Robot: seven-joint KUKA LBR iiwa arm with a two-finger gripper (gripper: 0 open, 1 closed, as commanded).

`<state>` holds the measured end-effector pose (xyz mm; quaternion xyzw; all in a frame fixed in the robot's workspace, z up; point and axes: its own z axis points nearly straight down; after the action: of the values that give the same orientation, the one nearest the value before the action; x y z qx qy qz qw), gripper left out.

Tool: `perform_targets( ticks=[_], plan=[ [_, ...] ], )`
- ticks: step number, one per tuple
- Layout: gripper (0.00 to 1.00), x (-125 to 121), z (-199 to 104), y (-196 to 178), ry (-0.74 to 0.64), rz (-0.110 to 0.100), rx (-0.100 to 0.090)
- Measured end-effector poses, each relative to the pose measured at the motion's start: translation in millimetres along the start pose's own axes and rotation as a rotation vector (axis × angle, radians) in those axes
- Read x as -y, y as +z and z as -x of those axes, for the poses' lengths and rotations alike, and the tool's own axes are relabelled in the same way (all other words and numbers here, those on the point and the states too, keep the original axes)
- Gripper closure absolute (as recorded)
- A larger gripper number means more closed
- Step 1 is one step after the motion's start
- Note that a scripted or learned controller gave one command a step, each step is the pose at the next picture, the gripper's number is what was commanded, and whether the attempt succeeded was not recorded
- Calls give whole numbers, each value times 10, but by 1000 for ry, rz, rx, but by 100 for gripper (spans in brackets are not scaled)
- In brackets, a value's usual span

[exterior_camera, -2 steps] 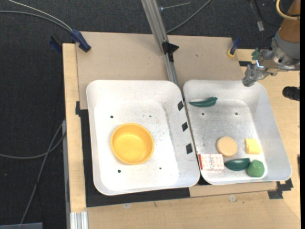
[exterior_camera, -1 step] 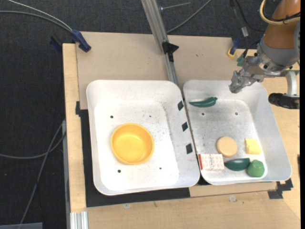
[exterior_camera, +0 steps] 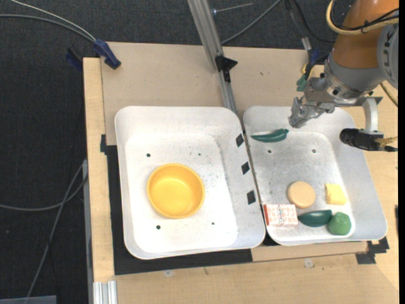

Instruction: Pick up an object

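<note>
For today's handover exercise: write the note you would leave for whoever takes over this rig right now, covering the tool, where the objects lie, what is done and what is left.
Tool: over the far end of the right bin, just right of the dark green pepper-like piece; nothing visible between its fingers.
Right bin, near end: tan round piece, yellow block, small red and white box, dark teal piece, green piece.
Left bin: yellow bowl.
Done: no object picked up.
Left: grasp one and lift it; the pepper-like piece is closest.
</note>
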<state>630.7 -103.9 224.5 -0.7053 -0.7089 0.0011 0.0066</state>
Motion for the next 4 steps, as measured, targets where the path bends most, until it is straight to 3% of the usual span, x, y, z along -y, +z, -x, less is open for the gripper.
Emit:
perform_targets(
  ticks=[2,4],
  plan=[
    [100,562,-988,-39,0,-4,1],
    [100,870,-1893,-156,-1,-6,2]
  ],
)
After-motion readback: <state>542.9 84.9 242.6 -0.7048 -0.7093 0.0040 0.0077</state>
